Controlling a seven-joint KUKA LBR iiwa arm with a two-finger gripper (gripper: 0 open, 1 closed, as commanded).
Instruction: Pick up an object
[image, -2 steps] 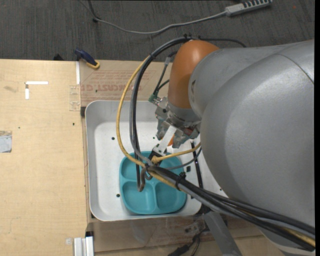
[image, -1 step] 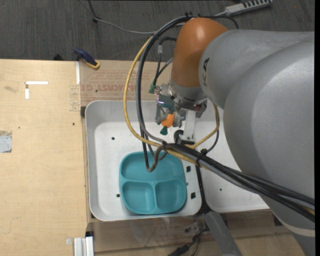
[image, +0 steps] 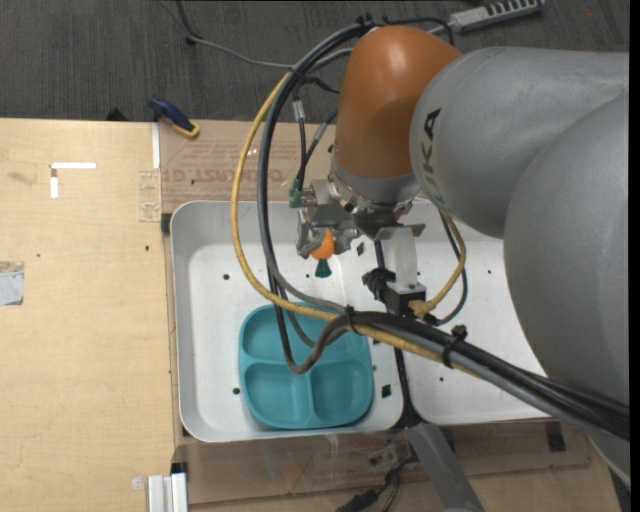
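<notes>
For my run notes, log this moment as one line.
arm: over left bin | gripper: above small orange-and-green object, grasp unclear | teal divided tray: untouched, bin's near side

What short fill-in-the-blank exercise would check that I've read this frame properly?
1. The divided plate in the left bin is ____ in colour.
2. That plate has ____ compartments.
3. The small object by the gripper is ____ with a green tip.
4. The band above the arm's wrist is ____.

Missing words: teal; three; orange; orange
</notes>
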